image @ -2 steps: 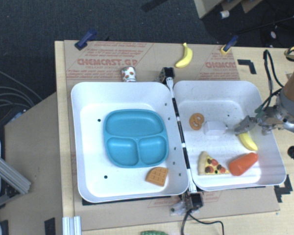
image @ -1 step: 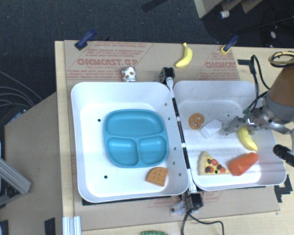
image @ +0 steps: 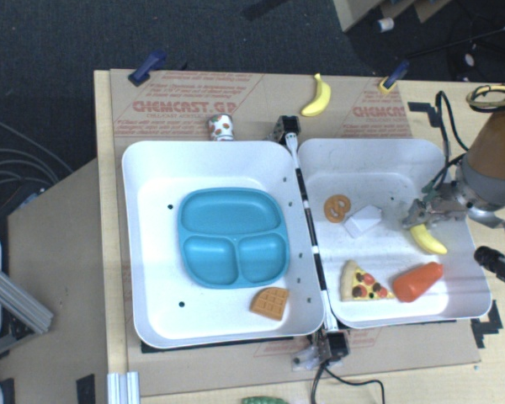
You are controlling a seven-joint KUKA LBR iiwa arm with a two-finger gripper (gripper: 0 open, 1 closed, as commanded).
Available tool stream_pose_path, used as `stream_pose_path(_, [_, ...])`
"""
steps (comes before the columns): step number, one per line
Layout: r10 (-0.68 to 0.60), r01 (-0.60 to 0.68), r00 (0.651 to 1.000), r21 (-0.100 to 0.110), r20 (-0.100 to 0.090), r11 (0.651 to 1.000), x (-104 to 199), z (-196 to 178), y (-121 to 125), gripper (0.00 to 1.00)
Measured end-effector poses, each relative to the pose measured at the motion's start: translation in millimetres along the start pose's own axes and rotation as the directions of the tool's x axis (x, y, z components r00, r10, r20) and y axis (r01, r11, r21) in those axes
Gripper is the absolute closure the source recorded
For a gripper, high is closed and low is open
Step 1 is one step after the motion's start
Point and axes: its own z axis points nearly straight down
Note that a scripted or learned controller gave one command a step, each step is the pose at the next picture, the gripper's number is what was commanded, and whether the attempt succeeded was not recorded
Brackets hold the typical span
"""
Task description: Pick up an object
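Waffle (image: pixel 270 303) is lying in the left bin (image: pixel 151 251). Gripper (image: pixel 422 215) is reaching the right-bin banana (image: pixel 427 240); finger state cannot be told; nothing lifted yet.

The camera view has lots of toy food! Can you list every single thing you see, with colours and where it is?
Bins: two, white, side by side on the bench.
Divided plate: one, blue, left bin.
Waffle: one, tan, left bin, near corner.
Pretzel: one, brown, right bin.
White piece: one, right bin, beside the pretzel.
Pizza slice: one, yellow and red, right bin.
Carrot: one, orange-red, right bin.
Bananas: two, yellow; one right bin, one on the bench behind the bins.
Claw: one, grey, just above the right bin's banana.
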Motion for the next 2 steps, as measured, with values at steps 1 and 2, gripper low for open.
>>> stream_pose_path(1, [0.002, -0.002, 1.000, -0.001, 0.004, 1.000, 56.0, -114.9, -7.7, 1.00])
stream_pose_path(2, [0.002, -0.002, 1.000, 0.003, 0.003, 1.000, 132.4, -101.0, -46.2, 1.00])
